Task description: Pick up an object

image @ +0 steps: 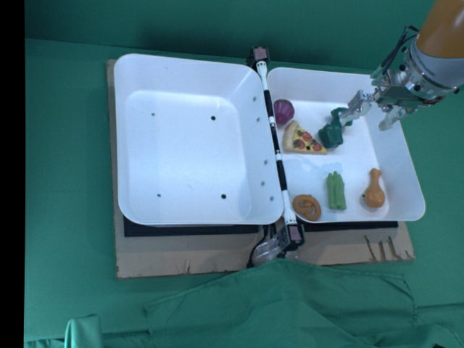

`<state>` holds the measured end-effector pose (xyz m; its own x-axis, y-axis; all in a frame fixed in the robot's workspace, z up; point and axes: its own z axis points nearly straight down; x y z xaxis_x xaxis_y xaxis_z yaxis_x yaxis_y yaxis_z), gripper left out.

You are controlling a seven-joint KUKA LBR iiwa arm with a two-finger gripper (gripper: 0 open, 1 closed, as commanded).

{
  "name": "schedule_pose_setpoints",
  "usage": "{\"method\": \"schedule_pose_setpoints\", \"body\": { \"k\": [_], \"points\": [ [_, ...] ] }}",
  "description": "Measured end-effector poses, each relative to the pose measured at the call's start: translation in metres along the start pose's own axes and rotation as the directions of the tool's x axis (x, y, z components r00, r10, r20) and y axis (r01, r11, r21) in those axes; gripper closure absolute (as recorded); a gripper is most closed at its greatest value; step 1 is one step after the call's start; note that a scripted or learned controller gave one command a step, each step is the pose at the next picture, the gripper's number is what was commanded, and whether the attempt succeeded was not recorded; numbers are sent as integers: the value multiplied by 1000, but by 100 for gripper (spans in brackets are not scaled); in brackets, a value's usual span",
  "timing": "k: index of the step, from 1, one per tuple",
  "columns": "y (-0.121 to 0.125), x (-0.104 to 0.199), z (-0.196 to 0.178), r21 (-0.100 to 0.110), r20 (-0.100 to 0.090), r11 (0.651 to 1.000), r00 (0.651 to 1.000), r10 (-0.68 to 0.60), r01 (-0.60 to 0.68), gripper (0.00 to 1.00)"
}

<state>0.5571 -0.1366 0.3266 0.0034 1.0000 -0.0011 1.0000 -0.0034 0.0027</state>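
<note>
The right bin [395,158] holds several toy foods: a purple onion [283,111], a pizza slice [303,139], a dark green piece [332,132], a bundle of green beans [335,191], an orange drumstick [373,190] and a brown round piece [307,207]. My gripper [372,113] hangs over the bin's far right part. It is open, and nothing is between its fingers. Its left finger [357,105] reaches close to the top of the dark green piece, which lies just to its left.
The left bin [130,122] lies beside the right one, joined to it by a black-and-white divider bar [274,140]. Both rest on a brown board [181,263] over green cloth. A fold of cloth [290,303] bulges at the front.
</note>
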Motion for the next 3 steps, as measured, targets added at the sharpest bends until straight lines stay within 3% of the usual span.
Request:
{"method": "schedule_pose_setpoints", "body": {
  "k": [1, 2, 3],
  "points": [
    [23, 32, 94, 9, -2, 1000, 1000, -3, 3, 0],
    [36, 33, 119, -12, 3, 1000, 1000, 0, 0, 0],
    [36, 41, 139, -11, 1, 1000, 1000, 0, 0, 0]
  ]
}}
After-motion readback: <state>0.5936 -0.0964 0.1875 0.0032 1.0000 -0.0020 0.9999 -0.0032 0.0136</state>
